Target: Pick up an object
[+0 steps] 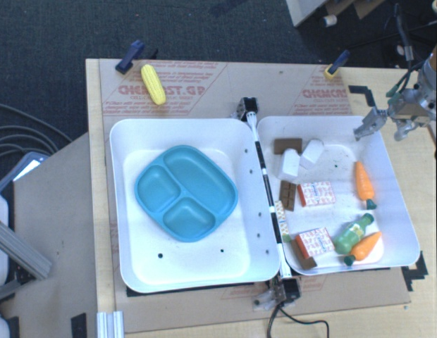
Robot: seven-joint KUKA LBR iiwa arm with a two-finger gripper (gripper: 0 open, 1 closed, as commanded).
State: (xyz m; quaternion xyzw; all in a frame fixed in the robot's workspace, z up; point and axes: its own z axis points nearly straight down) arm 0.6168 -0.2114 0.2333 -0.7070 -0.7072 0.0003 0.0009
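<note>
Hand (386,121) hovers at two o'clock above the right bin's (400,210) far corner, fingers spread, nothing between them. I see an orange carrot (363,180) lying at six o'clock from it, inside that bin.

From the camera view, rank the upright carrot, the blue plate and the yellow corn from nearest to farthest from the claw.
Measured from the claw at the right bin's upper right rim:
1. Upright carrot, in the right bin, just below it.
2. Blue plate, in the left bin.
3. Yellow corn, on the bench's far left.
</note>
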